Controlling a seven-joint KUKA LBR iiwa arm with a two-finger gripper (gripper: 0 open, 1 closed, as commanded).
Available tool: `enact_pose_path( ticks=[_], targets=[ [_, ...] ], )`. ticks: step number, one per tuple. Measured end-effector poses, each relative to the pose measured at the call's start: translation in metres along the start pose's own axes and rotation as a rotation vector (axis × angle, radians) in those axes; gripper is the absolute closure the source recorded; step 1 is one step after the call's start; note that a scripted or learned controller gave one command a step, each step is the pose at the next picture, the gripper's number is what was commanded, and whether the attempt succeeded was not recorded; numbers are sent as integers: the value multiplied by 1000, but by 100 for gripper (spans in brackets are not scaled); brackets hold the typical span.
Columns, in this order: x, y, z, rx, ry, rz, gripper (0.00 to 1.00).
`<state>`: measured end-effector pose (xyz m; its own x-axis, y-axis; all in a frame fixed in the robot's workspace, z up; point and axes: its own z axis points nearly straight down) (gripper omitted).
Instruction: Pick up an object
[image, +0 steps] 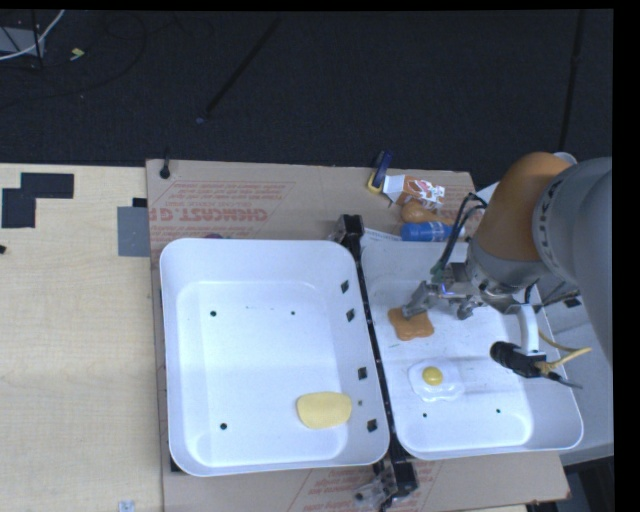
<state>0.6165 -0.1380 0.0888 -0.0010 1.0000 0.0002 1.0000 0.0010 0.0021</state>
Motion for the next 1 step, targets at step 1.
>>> enact_pose_path(
  ticks=[1],
  targets=[
    [-67, -43, -1, 2, -2, 6, 0]
  ],
)
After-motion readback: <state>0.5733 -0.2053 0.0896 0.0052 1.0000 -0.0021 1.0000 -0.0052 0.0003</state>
